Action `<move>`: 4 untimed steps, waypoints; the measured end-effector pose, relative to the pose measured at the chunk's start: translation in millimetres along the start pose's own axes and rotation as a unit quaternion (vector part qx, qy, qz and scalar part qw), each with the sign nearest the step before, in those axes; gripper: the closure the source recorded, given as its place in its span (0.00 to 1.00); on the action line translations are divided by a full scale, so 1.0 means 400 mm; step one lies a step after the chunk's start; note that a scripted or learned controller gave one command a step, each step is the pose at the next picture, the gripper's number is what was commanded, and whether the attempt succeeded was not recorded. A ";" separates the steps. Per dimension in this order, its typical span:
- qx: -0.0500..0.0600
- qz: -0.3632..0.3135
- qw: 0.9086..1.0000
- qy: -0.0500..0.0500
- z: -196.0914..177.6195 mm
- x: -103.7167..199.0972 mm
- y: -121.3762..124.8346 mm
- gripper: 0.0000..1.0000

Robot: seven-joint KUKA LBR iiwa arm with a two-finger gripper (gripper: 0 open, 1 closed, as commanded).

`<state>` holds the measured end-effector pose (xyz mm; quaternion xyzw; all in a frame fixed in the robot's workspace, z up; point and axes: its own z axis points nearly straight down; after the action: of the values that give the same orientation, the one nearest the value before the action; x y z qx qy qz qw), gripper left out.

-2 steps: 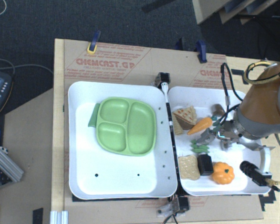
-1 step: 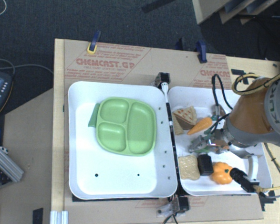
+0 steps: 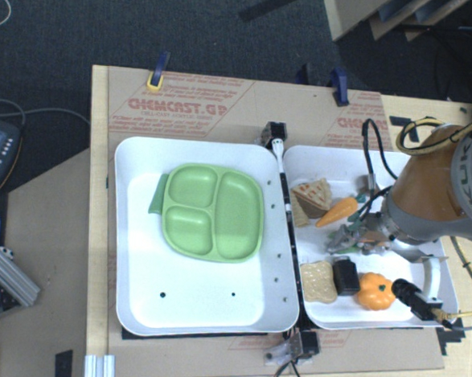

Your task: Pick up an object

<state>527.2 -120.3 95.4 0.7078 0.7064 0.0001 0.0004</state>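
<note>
The two-finger gripper (image 3: 354, 232) hung low in the right white bin (image 3: 334, 162), just beside the orange plastic carrot (image 3: 336, 212); its jaw state could not be told.

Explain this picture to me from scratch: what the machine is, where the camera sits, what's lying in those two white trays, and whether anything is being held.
One camera looks down at a slant on a bench with two shallow white bins. The grey and orange machine entering from the right is a robot arm; its gripper reaches into the right bin. The left bin holds a green divided plate. The right bin holds toy food: a carrot, a bread slice, a cracker-like slice, a small pumpkin, plus a black block. The picture does not settle whether the gripper grasps anything.
</note>
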 end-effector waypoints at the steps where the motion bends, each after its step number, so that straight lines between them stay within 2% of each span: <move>1: -0.002 -0.002 1.000 -0.001 -0.116 0.020 -0.002 1.00; 2: -0.003 -0.001 1.000 -0.001 -0.265 0.019 -0.018 1.00; 3: -0.002 -0.002 1.000 -0.001 -0.328 0.019 -0.016 1.00; 4: -0.002 -0.003 1.000 -0.001 -0.310 0.044 0.116 1.00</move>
<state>573.7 -102.6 219.5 0.7059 0.7084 0.0014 0.0024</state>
